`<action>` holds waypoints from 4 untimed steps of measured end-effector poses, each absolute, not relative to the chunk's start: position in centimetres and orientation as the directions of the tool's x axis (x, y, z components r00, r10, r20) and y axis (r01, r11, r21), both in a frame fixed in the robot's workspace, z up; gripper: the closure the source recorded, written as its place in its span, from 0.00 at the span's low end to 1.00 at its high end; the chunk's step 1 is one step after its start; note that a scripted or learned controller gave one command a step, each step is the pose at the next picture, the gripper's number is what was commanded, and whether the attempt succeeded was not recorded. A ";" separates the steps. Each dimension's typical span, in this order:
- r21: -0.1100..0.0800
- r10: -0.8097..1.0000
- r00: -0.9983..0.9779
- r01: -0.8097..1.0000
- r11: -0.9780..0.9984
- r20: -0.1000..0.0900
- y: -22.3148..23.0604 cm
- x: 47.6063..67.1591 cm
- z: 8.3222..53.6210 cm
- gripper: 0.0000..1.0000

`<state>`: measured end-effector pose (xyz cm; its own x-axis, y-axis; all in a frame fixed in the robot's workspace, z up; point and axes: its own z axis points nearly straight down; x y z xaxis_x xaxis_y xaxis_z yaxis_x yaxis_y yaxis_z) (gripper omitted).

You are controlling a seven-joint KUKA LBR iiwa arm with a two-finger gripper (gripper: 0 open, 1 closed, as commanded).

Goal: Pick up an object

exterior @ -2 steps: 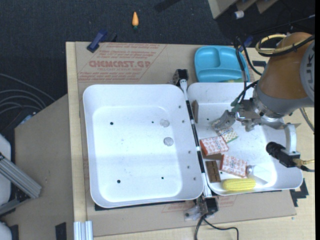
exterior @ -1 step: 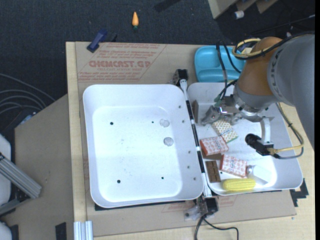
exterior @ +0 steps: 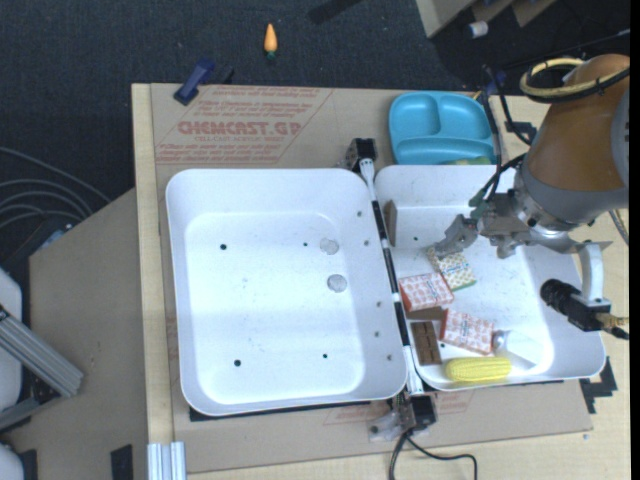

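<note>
- The gripper point(exterior: 462, 236) hangs low over the right bin point(exterior: 565, 353), near its top left part; its grey fingers blur into the wrist, so it is too hard to tell how far open they are or whether anything sits between them.
- Just below it lies a small card with coloured dots point(exterior: 455, 269); this looks like the nearest thing to grab; it lies flat, so the fingers may slide over it and come up with nothing.
- Next to that card is a red and white checked packet point(exterior: 425, 290), and it touches or nearly touches the card; a grab here could nudge both, or pinch the wrong one.
- Further down sit a second red patterned packet point(exterior: 468, 332), a brown block point(exterior: 425, 340) and a yellow corn cob point(exterior: 477, 370); they are packed close, so a push could shove one up against the bin wall.
- A brown block point(exterior: 390, 222) stands at the left wall of the right bin; it is near the gripper and could get bumped.
- The grey and orange arm point(exterior: 580, 138) covers the top right of the right bin, so what lies under it stays hidden.
- The left bin point(exterior: 190, 268) holds two small round grey bits point(exterior: 332, 265); they are too small to name.
- A blue tray point(exterior: 440, 128) sits behind the bins, partly cut off by the arm.
</note>
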<state>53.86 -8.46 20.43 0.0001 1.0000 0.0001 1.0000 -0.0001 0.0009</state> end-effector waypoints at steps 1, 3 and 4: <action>0.002 1.000 0.000 1.000 0.000 0.000 -8.4 53.9 21.4 1.00; 0.003 1.000 0.000 1.000 0.000 0.000 -8.4 53.9 22.4 1.00; 0.003 1.000 0.000 1.000 0.000 0.000 -8.4 53.9 22.3 0.00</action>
